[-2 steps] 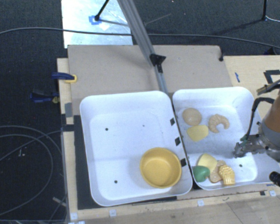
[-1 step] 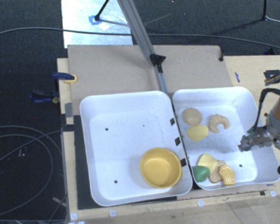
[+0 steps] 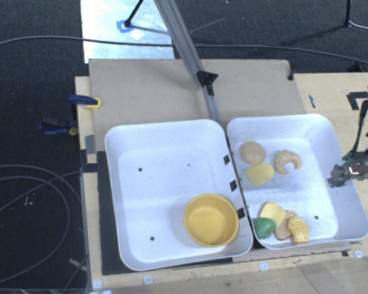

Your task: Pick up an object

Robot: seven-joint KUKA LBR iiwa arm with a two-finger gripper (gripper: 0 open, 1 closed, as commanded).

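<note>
Just beside the right bin's (image 3: 331,135) rim hang the jaws (image 3: 337,178).

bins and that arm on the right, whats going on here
A robot arm is set to pick up an object. Its pincer sits at the right rim of the right bin, holding nothing I can see. That bin has small food-like pieces: a croissant, a round bun, a green piece. A yellow bowl sits in the left bin.

Single fixed camera, high above bench (image 3: 168,89), looking down aslant on both bins (image 3: 166,150).
</note>
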